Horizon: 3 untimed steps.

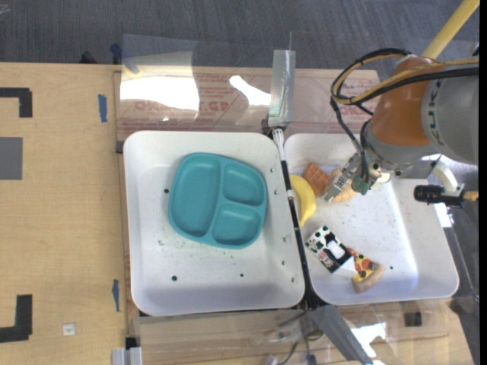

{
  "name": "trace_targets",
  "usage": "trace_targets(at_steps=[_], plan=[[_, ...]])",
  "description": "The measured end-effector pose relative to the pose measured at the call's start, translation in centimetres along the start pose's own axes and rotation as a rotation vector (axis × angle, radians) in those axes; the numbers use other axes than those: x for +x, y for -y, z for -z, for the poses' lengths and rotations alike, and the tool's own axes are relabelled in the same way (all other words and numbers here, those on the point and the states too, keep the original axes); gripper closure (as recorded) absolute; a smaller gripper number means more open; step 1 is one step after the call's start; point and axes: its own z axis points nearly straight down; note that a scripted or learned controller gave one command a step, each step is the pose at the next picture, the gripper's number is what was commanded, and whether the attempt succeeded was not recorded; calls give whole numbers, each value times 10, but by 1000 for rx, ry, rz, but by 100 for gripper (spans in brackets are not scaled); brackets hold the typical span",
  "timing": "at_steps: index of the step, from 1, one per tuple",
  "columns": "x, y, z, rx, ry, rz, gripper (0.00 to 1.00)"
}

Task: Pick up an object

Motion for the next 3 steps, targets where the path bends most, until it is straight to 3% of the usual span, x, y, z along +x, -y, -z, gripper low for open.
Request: trace_targets(at_steps=[1, 2, 3], plan=[[53, -41, 85, 7, -13, -238, 100], [58, -109, 82, 17, -13, -770, 100], [7, -52, 93, 16, -9, -740, 100]])
